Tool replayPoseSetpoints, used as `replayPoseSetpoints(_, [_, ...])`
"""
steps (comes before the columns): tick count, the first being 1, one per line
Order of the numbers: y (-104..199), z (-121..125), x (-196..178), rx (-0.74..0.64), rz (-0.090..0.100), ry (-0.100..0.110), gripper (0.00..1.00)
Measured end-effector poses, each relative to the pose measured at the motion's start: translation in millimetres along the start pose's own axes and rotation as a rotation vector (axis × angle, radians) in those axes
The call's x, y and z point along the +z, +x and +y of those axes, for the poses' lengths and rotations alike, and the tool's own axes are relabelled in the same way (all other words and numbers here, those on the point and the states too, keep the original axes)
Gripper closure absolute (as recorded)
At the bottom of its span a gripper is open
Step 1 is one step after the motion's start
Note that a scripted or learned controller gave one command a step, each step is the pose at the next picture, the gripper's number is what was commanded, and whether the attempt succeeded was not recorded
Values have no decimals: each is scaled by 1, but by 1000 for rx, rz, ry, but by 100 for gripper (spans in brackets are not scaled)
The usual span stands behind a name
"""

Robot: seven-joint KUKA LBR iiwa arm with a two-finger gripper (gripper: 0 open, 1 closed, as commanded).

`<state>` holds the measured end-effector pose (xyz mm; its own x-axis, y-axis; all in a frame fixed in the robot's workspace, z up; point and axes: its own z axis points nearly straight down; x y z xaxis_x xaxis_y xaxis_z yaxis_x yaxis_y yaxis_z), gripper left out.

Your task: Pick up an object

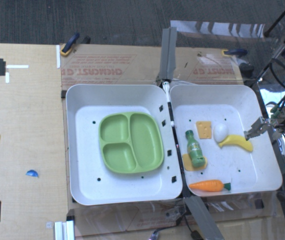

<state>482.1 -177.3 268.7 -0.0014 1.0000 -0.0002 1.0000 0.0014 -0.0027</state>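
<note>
The right bin (247, 176) holds a green bottle (195, 149) lying over a yellow-orange slice (187, 160). A holed cheese slice (204, 129), a white egg (220, 131), a yellow banana (236, 142) and an orange carrot (208, 186) lie around it. My gripper (256, 129) reaches in at the bin's right rim, just right of and slightly above the banana's far end. I see nothing held in it.
The left bin (82, 149) holds a green divided plate (131, 142). A grey divider post (167, 54) stands behind the joint of the two bins. Cardboard lies behind the bins, and cables and frame parts crowd the right side.
</note>
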Motion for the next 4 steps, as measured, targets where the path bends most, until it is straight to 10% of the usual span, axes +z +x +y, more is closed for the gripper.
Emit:
replayPoseSetpoints(1, [-40,46,167,-91,2,-5,0])
replayPoseSetpoints(2, [-41,6,177,-202,6,-1,0])
replayPoseSetpoints(3, [-15,72,177,110,0,-2,0])
replayPoseSetpoints(4, [-15,72,169,108,-1,-1,100])
